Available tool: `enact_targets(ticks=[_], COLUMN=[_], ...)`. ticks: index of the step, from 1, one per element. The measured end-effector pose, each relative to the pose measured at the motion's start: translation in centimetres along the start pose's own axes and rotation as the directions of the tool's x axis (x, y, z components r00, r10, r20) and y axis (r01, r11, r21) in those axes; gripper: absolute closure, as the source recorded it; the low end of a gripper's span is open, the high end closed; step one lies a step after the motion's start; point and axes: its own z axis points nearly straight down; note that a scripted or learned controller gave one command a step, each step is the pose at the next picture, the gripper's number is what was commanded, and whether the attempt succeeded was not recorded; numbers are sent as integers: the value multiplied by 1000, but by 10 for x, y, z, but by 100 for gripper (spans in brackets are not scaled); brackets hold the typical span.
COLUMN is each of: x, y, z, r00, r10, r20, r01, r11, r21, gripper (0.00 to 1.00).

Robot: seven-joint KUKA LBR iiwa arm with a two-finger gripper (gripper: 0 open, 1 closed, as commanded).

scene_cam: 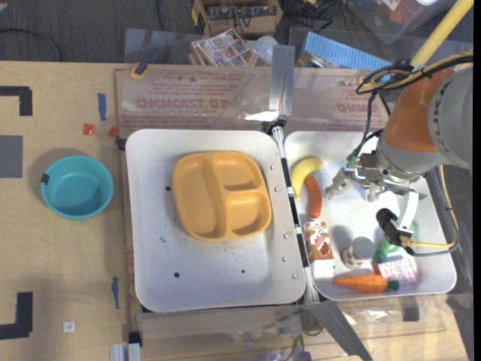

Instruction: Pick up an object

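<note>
hand (359, 183) is hovering over the right bin (436, 269), spread wide, grasping nothing. nearest target: sausage (314, 195) lying beside the banana (302, 173). judging it light, firm, slick plastic; pinching across its narrow middle looks best.

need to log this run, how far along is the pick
Done: the arm has reached over the right bin, and the gripper hangs above its upper part. In hand: nothing shows between the fingers. Left: the whole pick. The banana, sausage and carrot all lie on the bin floor, and the yellow divided plate sits in the left bin.
</note>
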Motion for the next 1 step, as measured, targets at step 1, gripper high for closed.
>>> enact_targets(ticks=[1], x=[37], y=[0], z=[8], r00=[996], r10=[-85], r20=[1], r01=[85], r11=[996], r21=[-6], gripper=[0])
